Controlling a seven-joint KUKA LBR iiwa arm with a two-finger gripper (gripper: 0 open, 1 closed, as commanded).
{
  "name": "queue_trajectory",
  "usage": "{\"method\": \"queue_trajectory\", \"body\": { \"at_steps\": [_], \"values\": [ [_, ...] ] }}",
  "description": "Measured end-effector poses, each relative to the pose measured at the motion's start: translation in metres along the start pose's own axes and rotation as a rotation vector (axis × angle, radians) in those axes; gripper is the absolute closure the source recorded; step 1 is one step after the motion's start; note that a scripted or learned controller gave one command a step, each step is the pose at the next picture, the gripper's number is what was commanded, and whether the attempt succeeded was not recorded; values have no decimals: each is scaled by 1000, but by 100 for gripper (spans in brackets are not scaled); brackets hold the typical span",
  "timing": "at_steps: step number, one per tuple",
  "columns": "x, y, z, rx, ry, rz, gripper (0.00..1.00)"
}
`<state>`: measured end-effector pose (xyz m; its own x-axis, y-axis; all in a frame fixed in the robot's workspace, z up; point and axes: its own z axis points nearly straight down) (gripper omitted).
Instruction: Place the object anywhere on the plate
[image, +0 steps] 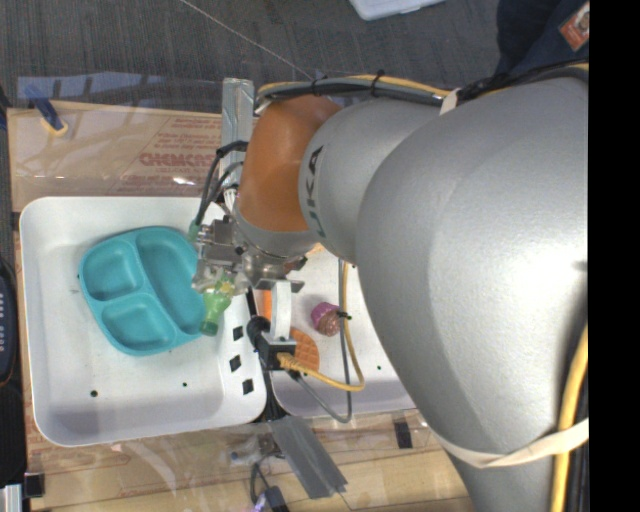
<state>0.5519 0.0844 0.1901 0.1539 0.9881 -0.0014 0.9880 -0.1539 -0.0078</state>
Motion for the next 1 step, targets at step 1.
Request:
{"method": "queue_trajectory", "body": {
  "at_steps": [1],
  "values": [
    [78,8,-26,-4,0,-174,100]
  ]
}}
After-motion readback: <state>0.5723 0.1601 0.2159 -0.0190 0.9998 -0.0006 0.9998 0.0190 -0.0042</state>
